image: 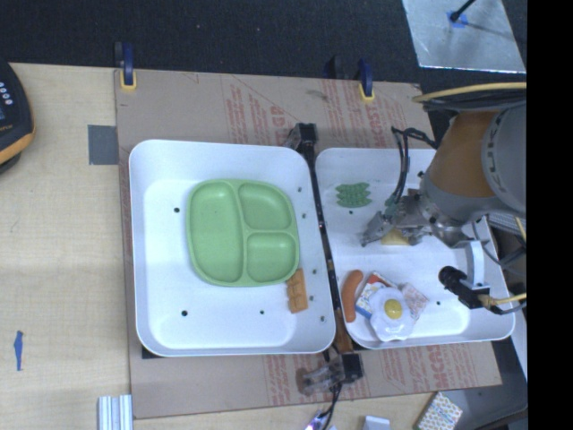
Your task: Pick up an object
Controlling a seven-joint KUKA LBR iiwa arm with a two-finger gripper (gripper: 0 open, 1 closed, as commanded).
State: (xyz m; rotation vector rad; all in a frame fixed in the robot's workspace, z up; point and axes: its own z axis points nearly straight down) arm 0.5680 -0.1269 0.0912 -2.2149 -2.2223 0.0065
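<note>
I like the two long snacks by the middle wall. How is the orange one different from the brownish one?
The orange sausage lies in the right bin; the brown cracker piece lies in the left bin. The sausage looks rounded and smooth; the cracker piece looks flat and blocky. The sausage touches the fried-egg toy pile; the cracker piece lies alone beside the green plate. Both lie roughly lengthwise along the divider.

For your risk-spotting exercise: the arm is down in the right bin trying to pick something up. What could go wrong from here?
1. The gripper sits over a small yellow item; a program-driven grasp could slip off something that small.
2. The hot dog and fried egg lie close together, so a sweep toward them might nudge both.
3. The green toy lies near the arm's path and could get pushed.
</note>
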